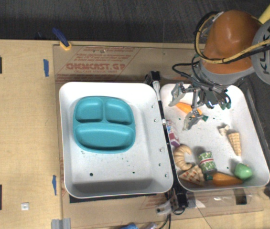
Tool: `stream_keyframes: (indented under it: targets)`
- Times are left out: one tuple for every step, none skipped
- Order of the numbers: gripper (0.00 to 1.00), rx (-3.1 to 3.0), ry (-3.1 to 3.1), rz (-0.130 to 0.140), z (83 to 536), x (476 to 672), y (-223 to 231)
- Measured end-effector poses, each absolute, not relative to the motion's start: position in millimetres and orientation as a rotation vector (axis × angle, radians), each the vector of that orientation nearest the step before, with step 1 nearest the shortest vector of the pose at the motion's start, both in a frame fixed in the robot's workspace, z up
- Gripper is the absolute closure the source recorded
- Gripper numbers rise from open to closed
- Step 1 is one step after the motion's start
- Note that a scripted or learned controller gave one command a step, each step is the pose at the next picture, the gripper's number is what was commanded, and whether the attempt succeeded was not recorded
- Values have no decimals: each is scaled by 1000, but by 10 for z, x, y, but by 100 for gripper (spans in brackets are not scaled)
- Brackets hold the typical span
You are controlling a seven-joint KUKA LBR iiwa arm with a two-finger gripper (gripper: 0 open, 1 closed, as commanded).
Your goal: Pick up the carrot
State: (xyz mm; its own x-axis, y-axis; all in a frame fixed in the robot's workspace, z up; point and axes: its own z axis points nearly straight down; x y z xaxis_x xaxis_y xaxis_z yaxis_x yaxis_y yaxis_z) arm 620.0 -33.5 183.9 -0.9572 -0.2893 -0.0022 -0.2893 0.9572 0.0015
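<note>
An orange tapered piece, which I take for the carrot (pixel 182 107), lies on the floor of the right bin (pixel 249 109) near its back left. My gripper (pixel 184 109) hangs right over it, with one metal finger (pixel 176 94) behind the piece and the other (pixel 191 121) in front of it. The fingers stand apart, so the gripper is open around the piece, not closed on it. The wrist hides the piece's right end. A second long orange item (pixel 225 178) lies against the bin's front wall, next to a round green thing (pixel 243 171).
The right bin also holds an ice-cream cone (pixel 234 142), a green can (pixel 206 162), two bread-like pieces (pixel 182 155) and a small pale scrap (pixel 223 128). A teal divided plate (pixel 104 124) sits in the left bin (pixel 120 180). The bin walls meet just left of the gripper.
</note>
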Motion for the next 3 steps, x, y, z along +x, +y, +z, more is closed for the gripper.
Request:
stream_keyframes:
  targets:
    - [0,-335,3109,-1,977,6140,-910]
    - [100,-335,3103,-1,1076,6155,-898]
    - [100,-237,3121,3,1889,5513,-324]
